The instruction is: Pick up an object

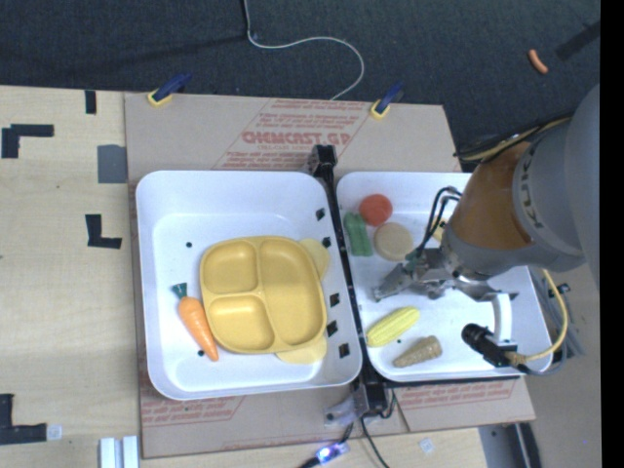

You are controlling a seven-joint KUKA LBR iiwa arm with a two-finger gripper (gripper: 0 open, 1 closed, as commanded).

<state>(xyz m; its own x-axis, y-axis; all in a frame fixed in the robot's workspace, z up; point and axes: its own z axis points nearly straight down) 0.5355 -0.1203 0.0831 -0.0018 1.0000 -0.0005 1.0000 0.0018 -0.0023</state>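
The pincer [385, 287] is lowered into the right bin [507, 369], just above the corn cob [392, 326]; whether it is spread cannot be told. The cob's rounded, slanted body could be nudged aside, and a closure on air risked.

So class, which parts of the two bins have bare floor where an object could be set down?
Left bin: bare strip above the yellow tray, and a patch below the carrot. Right bin: crowded; tomato, green piece, corn, cone and gripper leave only its near-right corner.

Arm bent low, hand [382, 289] down
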